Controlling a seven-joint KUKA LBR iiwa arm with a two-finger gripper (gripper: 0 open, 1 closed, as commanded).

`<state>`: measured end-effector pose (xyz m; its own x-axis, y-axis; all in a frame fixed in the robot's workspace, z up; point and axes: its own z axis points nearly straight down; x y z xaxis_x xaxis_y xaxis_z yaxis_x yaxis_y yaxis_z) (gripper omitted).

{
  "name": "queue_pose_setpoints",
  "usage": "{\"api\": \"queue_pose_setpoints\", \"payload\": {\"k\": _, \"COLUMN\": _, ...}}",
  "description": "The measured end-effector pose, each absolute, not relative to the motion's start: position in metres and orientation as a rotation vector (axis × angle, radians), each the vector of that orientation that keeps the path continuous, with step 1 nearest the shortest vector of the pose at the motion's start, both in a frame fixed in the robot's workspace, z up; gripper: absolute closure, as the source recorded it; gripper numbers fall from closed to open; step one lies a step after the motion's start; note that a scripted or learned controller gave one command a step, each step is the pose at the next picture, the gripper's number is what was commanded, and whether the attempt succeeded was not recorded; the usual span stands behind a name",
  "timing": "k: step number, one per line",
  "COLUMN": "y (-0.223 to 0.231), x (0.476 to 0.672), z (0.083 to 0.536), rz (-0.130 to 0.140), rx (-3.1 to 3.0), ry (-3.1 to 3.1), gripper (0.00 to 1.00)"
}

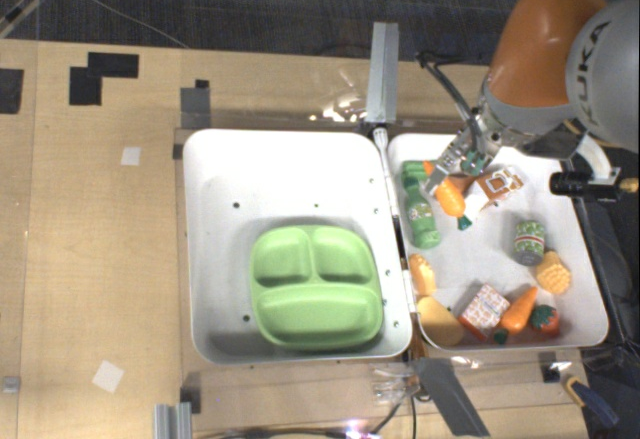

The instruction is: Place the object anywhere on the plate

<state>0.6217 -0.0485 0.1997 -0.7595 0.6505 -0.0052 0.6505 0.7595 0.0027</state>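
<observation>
1. The tool point(462, 163) is low in the upper left part of the right bin point(590, 257), just above a small orange carrot toy point(452, 198). I cannot tell if the tool is open, closed or gripping; it is small and partly blurred here.
2. The carrot toy looks like the object to move, though this is my judgement. It lies on the bin floor, near the green bottle point(418, 210) and the brown-white box point(497, 186).
3. Risk 1: the neighbours are close. A closing tool could catch the green bottle or the box with the carrot toy, or push it sideways so the grasp is empty.
4. Risk 2: the carrot toy is tapered and probably smooth, so it may slip out during the lift.
5. Risk 3: the way to the green plate point(316, 285) crosses the 2 inner bin walls and the divider post point(383, 77). A low carry could knock the object off there.
6. Room: the left bin point(215, 177) has much bare floor around the plate, and the plate has 3 shallow compartments, all free. The plate sits toward the lower part of that bin, well apart from the tool.
7. The lower part of the right bin is crowded with other toys point(500, 309); it is better to leave upward, not through them.
</observation>
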Motion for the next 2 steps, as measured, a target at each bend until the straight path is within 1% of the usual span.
{"api": "queue_pose_setpoints", "payload": {"k": 1, "y": 0.042, "x": 0.573, "z": 0.184, "rz": 0.006, "rx": 1.087, "ry": 2.947, "gripper": 1.00}}
{"api": "queue_pose_setpoints", "payload": {"k": 2, "y": 0.082, "x": 0.537, "z": 0.231, "rz": 0.007, "rx": 1.308, "ry": 2.852, "gripper": 1.00}}
